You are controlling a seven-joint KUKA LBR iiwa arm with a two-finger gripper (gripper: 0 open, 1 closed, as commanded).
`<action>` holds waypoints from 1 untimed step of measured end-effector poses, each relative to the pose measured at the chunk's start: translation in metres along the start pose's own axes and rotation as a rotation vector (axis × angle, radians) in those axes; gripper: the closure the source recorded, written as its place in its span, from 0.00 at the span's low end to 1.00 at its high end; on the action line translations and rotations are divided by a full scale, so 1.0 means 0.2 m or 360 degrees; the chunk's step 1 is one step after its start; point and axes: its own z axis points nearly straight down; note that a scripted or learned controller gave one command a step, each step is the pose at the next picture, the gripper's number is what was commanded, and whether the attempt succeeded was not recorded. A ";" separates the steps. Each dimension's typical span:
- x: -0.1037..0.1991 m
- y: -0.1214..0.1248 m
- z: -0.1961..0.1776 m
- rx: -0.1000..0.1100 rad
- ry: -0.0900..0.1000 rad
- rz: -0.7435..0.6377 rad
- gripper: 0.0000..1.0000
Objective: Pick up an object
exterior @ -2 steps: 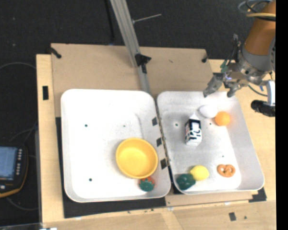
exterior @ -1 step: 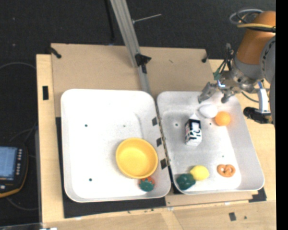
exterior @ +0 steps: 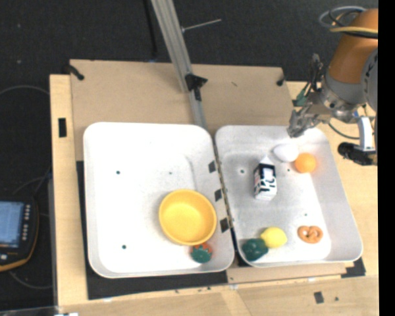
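yellow bowl point(exterior: 187, 216), orange ball point(exterior: 305, 163), white bins point(exterior: 131, 143)

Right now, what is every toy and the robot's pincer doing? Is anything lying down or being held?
pincer: above the right bin's far edge, holding nothing visible.
yellow bowl: upright, open side up, in the left bin.
black-and-white carton: lying in the right bin.
white ball: resting near the pincer.
orange ball: resting beside the white ball.
lemon: resting at the near wall.
pretzel: lying flat.
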 end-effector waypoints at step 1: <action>-0.01 0.01 -0.28 -0.0006 0.0010 0.0005 1.00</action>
